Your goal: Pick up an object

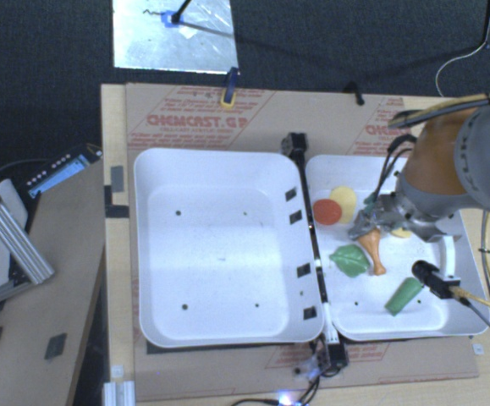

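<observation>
We find the end effector low in the right bin, over the orange drumstick-shaped piece — its opening we cannot tell. Crowding it: red ball, yellow piece, green leaf-shaped piece, green cylinder.

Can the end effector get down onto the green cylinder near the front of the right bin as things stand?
Probably yes. The green cylinder lies apart from the other items, with bare bin floor around it. The end effector sits just behind it over the orange piece, with nothing between them.
</observation>
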`<state>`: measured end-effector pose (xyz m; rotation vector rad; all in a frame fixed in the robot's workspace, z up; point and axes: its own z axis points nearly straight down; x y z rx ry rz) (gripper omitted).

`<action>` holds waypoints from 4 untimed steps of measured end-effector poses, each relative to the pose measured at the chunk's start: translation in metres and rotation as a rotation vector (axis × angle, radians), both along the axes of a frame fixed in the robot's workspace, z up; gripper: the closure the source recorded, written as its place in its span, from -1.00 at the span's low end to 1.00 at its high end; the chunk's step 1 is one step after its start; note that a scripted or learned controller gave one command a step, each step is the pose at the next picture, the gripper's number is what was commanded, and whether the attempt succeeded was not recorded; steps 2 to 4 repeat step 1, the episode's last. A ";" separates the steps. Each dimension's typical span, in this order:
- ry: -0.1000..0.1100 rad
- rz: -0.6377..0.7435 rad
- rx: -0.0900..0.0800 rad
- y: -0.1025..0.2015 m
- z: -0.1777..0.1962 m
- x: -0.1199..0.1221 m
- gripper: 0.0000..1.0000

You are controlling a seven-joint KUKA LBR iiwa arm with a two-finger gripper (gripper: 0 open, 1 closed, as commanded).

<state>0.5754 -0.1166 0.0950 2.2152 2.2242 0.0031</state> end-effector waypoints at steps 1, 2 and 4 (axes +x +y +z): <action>-0.009 0.010 0.003 0.099 0.096 0.025 1.00; -0.009 0.010 0.003 0.099 0.096 0.025 1.00; -0.009 0.010 0.003 0.099 0.096 0.025 1.00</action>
